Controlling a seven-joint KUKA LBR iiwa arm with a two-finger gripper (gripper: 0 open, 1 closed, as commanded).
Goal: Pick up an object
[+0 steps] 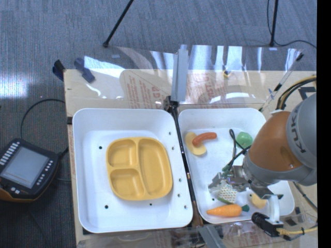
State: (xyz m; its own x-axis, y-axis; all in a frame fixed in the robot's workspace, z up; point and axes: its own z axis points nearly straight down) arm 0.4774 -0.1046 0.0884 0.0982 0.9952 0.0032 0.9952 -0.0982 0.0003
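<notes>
On wooden bench (98, 94) over grey carpet (51, 30): two white bins; left bin (83, 138) holds yellow tray (138, 168). Gripper (227, 182) low in right bin (227, 117) over carrot (224, 211); grip state: can't tell. Pendant (23, 168) on floor left.

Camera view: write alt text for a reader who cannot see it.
A grey and orange robot arm reaches into the right white bin, its gripper low among toy foods: a carrot, a sausage and a green piece. The left white bin holds a yellow divided plate.
</notes>
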